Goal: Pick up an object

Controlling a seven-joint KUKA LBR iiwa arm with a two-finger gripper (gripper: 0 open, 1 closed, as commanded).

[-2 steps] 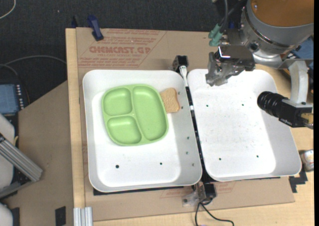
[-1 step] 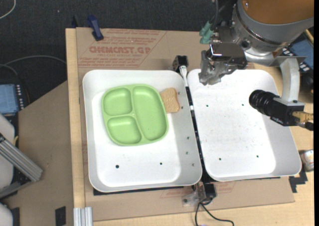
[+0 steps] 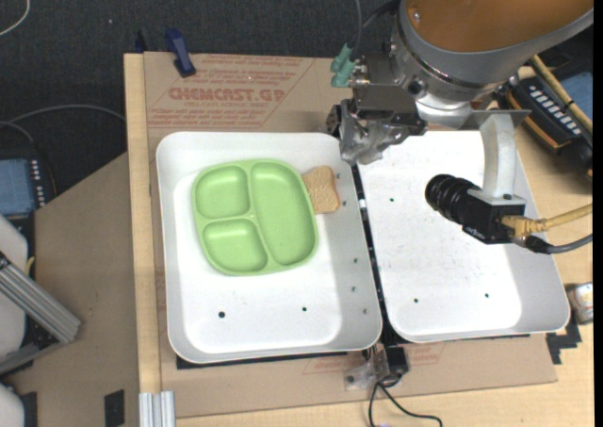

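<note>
The gripper (image 3: 363,144) hangs low over the far end of the wall where the two white bins meet. It looks like a dark, shiny lump from here, and I cannot tell how it is set or whether it has hold of anything.

Just beside the gripper, a little nearer the camera and to the left, lies a small tan cracker (image 3: 323,189). It rests on the floor of the left bin (image 3: 254,321), touching the right edge of a green tray (image 3: 254,218) with three sections. The cracker is close to the middle wall.

The green tray fills much of the far half of the left bin. The near half of that bin is bare white floor.

In the right bin (image 3: 452,303), a black camera on a white bracket (image 3: 471,208) sticks in from the right side. The floor around it is bare.
</note>
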